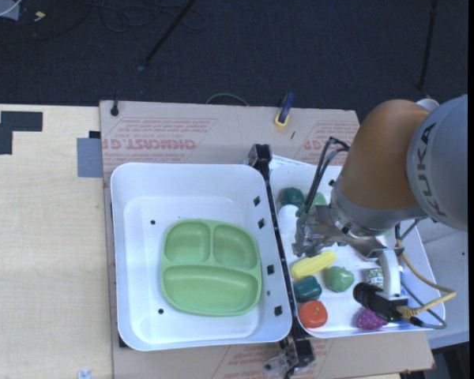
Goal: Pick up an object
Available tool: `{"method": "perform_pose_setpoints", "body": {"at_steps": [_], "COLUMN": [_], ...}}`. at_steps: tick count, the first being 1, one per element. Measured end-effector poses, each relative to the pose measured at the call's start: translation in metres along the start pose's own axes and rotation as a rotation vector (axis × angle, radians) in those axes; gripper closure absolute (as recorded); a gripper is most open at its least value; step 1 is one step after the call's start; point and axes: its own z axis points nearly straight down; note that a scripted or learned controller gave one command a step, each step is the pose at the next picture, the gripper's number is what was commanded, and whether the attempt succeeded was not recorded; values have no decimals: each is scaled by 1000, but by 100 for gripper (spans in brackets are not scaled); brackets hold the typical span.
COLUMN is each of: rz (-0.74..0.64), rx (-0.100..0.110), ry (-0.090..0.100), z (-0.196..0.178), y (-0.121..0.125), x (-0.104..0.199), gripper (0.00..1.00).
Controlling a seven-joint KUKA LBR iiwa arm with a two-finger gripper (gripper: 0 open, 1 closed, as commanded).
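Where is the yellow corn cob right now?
The yellow corn cob lies in the right bin, near its left wall, beside the green pepper and above the teal piece.

green tray (212, 277): smooth matt plastic | white bins (134, 212): glossy plastic | bench (39, 235): pale wood

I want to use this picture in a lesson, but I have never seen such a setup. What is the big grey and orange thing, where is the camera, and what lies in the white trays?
The camera is fixed above a bench and looks down at a slant. The big grey and orange shape is a robot arm reaching in from the right. Its gripper hangs low over the right bin, just above a yellow toy corn cob. Whether it holds anything cannot be seen. Around it lie small toy foods: a green pepper, an orange tomato, purple grapes and a dark teal piece. The left bin holds a green divided plate.
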Motion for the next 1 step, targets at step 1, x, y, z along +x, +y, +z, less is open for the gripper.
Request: {"method": "perform_pose_setpoints", "body": {"at_steps": [1], "rz": [-2], "rx": [-1], "ry": [1], "z": [-9], "y": [-13], "x": [6], "gripper": [100]}}
